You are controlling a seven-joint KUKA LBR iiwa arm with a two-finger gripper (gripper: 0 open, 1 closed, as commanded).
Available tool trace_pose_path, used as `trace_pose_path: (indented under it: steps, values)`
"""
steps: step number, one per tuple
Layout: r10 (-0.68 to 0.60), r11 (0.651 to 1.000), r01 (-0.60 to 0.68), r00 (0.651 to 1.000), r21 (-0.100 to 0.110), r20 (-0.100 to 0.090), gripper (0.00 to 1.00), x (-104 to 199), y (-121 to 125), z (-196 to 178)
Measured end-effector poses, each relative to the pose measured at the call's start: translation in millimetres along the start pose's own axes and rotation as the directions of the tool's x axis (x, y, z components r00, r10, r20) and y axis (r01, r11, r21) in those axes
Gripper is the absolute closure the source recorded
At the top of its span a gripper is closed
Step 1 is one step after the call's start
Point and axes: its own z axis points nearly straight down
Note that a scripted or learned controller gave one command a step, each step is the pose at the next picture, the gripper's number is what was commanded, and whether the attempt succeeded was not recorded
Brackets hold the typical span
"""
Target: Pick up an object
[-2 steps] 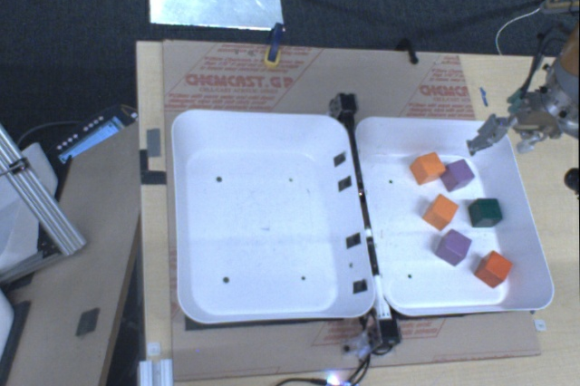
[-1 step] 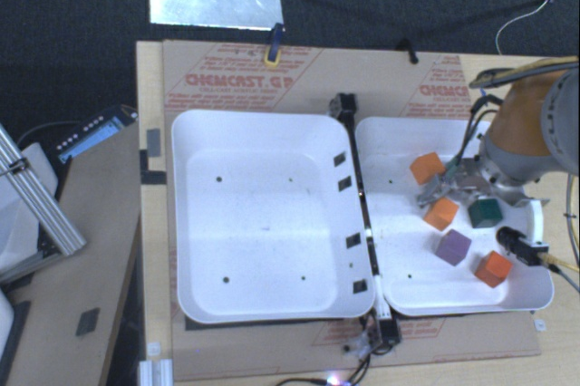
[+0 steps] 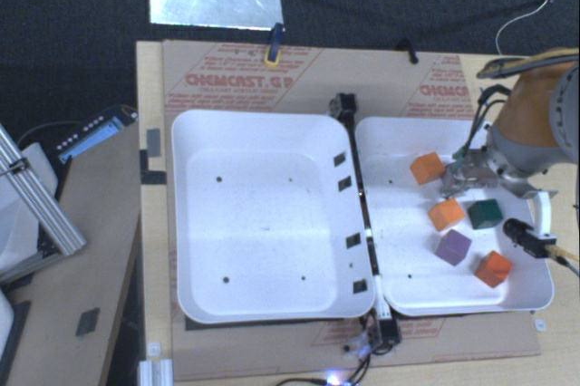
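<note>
Two white bins sit on a cardboard-covered bench.

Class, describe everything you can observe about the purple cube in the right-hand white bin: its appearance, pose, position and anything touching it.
The purple cube is a small, matte, solid-looking block with a lighter top face and darker sides. It sits flat on the floor of the right-hand white bin, turned slightly askew to the bin walls. It lies just below an orange cube, left of a red-orange cube and lower-left of a dark green cube. It seems to stand apart from them all, though the gap to the orange cube is narrow. The gripper is above it, not touching.
</note>
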Motion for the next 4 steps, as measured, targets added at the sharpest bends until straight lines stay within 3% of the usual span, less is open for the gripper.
trace_pose_path:
  steps: [1, 2, 3, 4]
  values:
    - [0.002, 1.0, -0.002, 1.0, 0.009, -0.004, 1.0, 19, -74, 18]
    - [-0.016, 1.0, 0.016, 1.0, -0.015, -0.005, 1.0, 138, -49, -158]
    - [-0.014, 1.0, 0.014, 1.0, -0.015, -0.006, 1.0, 220, -38, -299]
    - [-0.004, 1.0, 0.004, 1.0, 0.001, -0.001, 1.0, 227, 23, -276]
